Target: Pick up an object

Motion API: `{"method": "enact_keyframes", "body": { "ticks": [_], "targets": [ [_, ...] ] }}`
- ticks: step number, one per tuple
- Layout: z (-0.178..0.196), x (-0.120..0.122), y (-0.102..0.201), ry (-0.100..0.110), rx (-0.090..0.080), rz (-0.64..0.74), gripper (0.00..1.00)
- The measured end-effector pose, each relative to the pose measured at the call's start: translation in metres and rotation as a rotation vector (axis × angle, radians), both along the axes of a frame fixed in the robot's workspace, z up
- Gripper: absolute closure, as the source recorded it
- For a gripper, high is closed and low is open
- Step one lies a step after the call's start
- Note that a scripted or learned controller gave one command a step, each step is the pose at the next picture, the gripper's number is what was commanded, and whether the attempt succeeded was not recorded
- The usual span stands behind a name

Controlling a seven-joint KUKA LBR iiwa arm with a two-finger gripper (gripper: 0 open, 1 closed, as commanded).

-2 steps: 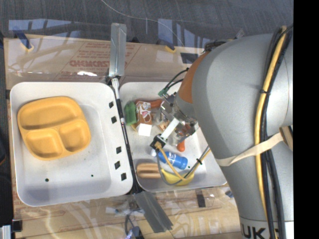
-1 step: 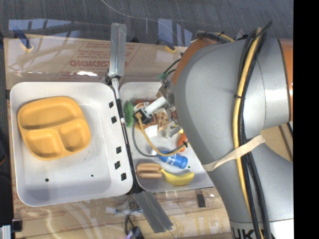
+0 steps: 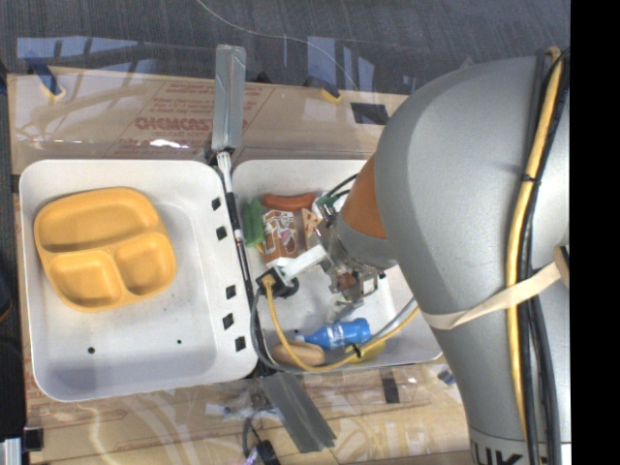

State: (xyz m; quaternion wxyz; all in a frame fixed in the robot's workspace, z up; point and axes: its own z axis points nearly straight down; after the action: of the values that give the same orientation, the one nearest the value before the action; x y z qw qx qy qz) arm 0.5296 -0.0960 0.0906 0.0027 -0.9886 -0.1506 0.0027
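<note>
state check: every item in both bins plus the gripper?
yellow divided plate: flat, upright, left bin, nothing in it.
blue bottle: lying on its side, right bin.
snack packet: lying flat, right bin.
gripper: low in right bin, grasp unclear.

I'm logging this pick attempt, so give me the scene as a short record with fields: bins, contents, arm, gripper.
left bin: yellow divided plate
right bin: blue bottle, sausage-like item, printed packet, tan item
arm: over the right bin, covering much of it
gripper: low in the right bin, above the blue bottle; finger state unclear
</note>
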Motion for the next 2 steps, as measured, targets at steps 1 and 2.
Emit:
{"method": "enact_keyframes", "body": {
  "ticks": [1, 2],
  "targets": [
    [0.111, -0.045, -0.054, -0.010, -0.004, 0.091, 0.00],
    [0.043, -0.042, -0.047, 0.001, 0.000, 0.041, 0.00]
  ]
}}
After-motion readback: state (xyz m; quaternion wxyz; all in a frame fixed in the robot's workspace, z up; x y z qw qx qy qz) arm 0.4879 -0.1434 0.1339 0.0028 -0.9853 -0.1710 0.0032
